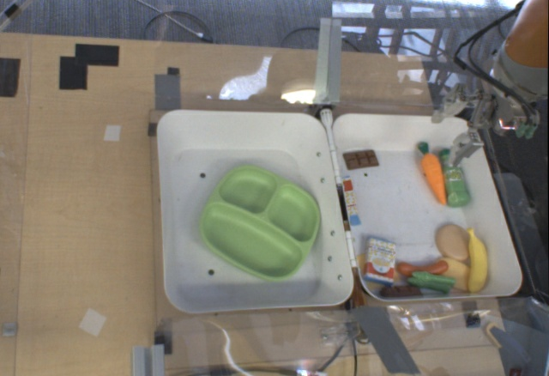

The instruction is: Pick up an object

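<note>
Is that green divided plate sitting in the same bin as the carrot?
No, the green divided plate lies in the left bin, while the carrot lies in the right bin.

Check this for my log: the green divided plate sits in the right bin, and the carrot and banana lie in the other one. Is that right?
Not quite. The camera view shows the green divided plate in the left bin; the carrot and banana lie in the other one, the right bin.

Orange carrot [434,178] lengthwise beside green packet [457,189], right bin [403,132]
</note>
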`<action>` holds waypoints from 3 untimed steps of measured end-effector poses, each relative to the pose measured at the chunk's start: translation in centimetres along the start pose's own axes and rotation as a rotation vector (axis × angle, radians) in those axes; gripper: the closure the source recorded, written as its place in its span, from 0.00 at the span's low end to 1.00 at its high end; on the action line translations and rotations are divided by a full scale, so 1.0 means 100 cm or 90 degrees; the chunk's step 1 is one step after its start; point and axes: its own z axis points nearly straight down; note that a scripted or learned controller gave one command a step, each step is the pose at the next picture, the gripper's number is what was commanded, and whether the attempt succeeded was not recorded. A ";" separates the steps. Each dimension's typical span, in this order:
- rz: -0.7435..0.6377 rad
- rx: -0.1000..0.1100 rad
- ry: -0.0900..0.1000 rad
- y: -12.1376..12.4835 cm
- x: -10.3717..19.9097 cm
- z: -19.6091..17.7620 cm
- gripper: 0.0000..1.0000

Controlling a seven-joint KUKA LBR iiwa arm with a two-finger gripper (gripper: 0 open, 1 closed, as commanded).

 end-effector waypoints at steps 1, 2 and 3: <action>0.032 0.001 -0.004 0.010 0.011 0.120 0.00; 0.026 0.001 -0.010 0.012 0.007 0.106 1.00; -0.053 0.000 -0.009 0.085 0.003 -0.022 1.00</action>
